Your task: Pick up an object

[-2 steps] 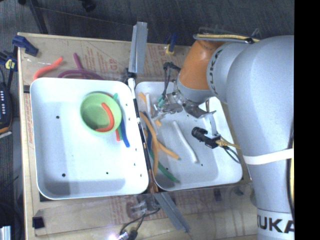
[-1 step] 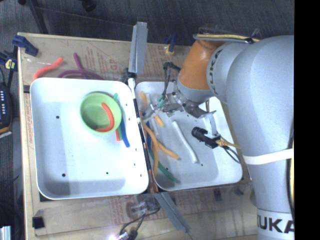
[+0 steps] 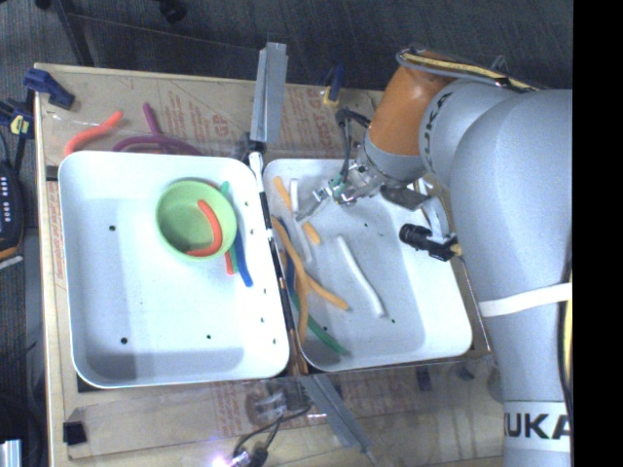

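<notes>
My gripper point(image 3: 313, 203) hangs low over the upper left part of the right bin point(image 3: 433, 324), at the end of the grey arm with its orange band point(image 3: 401, 115). A short orange stick point(image 3: 311, 233) lies just below it and another orange stick point(image 3: 282, 191) just to its left. Further down the bin lie a white stick point(image 3: 361, 275), long orange sticks point(image 3: 318, 287) and a green piece point(image 3: 327, 340). I see nothing held in the gripper.
The left bin point(image 3: 146, 358) holds a green bowl point(image 3: 193, 218) with a red curved piece point(image 3: 210, 226) in it, and a blue stick point(image 3: 240, 263) beside it. A black part point(image 3: 425, 239) juts over the right bin. An orange strip point(image 3: 92, 134) and purple loop point(image 3: 156, 145) lie on the bench behind.
</notes>
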Robot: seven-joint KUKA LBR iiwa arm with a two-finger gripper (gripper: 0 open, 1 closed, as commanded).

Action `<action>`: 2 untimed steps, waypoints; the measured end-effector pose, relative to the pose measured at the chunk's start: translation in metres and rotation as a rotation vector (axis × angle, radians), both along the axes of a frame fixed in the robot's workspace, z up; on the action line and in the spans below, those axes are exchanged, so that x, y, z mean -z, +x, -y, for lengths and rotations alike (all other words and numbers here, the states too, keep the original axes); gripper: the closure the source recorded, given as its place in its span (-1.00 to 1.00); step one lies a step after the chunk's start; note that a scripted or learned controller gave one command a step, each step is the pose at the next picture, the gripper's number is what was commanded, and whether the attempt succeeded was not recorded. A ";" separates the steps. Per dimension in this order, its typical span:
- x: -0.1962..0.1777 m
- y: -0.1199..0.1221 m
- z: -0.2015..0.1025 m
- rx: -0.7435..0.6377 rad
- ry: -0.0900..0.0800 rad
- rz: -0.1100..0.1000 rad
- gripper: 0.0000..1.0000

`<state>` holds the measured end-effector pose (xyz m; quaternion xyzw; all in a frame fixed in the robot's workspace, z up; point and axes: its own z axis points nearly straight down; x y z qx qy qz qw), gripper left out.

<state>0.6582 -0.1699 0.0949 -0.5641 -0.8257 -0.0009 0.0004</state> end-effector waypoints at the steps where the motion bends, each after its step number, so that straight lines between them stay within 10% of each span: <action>1: -0.002 -0.034 -0.040 0.013 -0.004 0.008 -1.00; 2: -0.011 -0.034 -0.040 0.009 -0.005 0.006 1.00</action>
